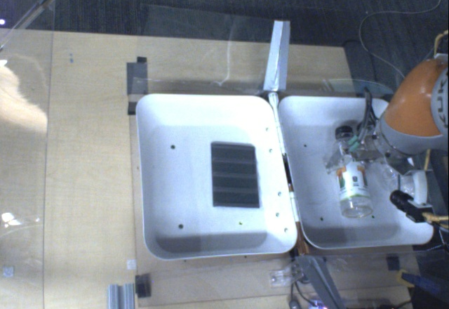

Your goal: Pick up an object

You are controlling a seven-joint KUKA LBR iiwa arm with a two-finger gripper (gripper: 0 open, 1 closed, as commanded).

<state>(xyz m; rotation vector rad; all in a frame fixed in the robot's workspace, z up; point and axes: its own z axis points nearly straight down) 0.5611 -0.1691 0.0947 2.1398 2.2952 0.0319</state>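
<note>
From my console the end effector (353,148) sits low in the right-hand shallow white bin (309,216), just above a clear plastic bottle with a green-and-white label (354,192); I cannot tell its state. The pale wooden table (77,181) carries both bins. The left white bin (165,230) holds a dark ribbed rectangular panel (235,174). I judge the pick unfinished: the bottle lies on the bin floor, not lifted.

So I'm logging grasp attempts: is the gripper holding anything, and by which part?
Cannot be told: the gripper sits at the top end of the clear bottle, its grip unclear.
</note>
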